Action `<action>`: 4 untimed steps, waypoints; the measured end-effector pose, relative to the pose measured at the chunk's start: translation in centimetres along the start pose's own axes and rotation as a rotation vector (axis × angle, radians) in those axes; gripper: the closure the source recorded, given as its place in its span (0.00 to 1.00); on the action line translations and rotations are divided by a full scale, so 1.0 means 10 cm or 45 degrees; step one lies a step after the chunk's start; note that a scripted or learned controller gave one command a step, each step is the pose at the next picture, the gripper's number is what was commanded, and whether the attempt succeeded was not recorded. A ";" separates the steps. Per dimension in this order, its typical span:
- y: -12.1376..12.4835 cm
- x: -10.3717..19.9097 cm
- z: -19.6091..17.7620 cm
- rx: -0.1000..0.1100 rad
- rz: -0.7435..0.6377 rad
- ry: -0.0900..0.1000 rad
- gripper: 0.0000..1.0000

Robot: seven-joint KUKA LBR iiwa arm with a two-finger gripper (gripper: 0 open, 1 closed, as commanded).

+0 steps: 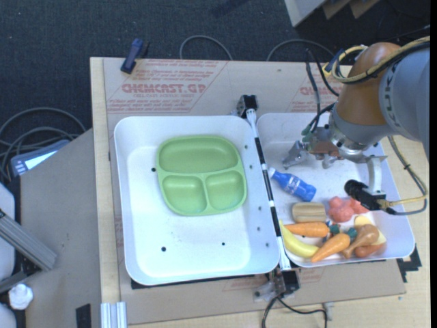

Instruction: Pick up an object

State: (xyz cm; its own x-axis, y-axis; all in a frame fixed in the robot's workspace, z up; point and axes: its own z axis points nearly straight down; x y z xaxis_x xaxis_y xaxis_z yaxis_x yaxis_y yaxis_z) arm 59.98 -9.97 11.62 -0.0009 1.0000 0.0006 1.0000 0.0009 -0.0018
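The two-finger gripper (311,152) hangs with jaws spread and empty near the right white bin's (403,241) back edge, so closing here risks missing the blue plastic bottle (292,184) mid-bin.

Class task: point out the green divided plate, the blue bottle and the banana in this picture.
green divided plate (201,174), camera view, on its middle ridge.
blue bottle (295,185), camera view, on its body.
banana (298,244), camera view, on its curved middle.

- arm (410,91) showing grey casing, orange band (365,80) above wrist
- yellow and blue cables (339,61) running alongside
- gripper (321,152) looking metallic grey
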 end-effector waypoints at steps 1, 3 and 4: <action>-0.84 -0.95 -0.24 0.000 0.003 0.000 0.00; -0.95 -1.10 0.21 -0.009 0.003 -0.004 1.00; -0.28 -0.98 -0.78 -0.005 0.000 -0.002 1.00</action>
State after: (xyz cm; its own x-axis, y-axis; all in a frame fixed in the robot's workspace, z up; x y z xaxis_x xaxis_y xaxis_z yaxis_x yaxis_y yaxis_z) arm 57.23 -19.78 19.38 -0.0012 1.0000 -0.0010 1.0000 0.0012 0.0024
